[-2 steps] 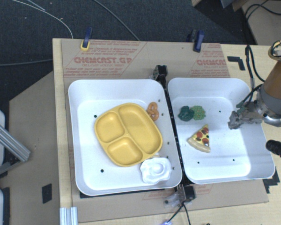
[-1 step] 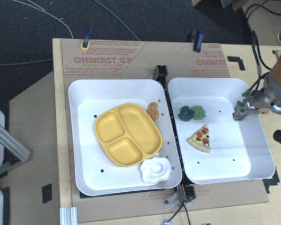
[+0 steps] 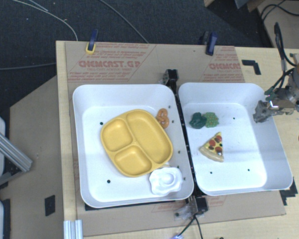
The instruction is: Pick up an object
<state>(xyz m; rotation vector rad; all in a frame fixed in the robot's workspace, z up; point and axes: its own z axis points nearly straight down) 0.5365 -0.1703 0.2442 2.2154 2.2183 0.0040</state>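
In the right bin (image 3: pixel 269 176) lie a green broccoli piece (image 3: pixel 204 119) near the left wall and a pizza slice (image 3: pixel 213 147) just below it. The left bin (image 3: pixel 84 133) holds a yellow three-compartment plate (image 3: pixel 136 142), a small brown pretzel (image 3: pixel 163 117) by the plate's upper right edge, and a white fried-egg shape (image 3: pixel 165 179) at the plate's lower right. My gripper (image 3: pixel 261 112) hangs over the right bin's right rim, well to the right of the broccoli and the pizza slice, with nothing seen in it.
The bins sit side by side on a cardboard sheet (image 3: pixel 119 59) held by blue clamps (image 3: pixel 92 41) at the back. Cables (image 3: pixel 284 49) trail at the right behind the arm. A metal rail (image 3: pixel 10 151) stands at the left.
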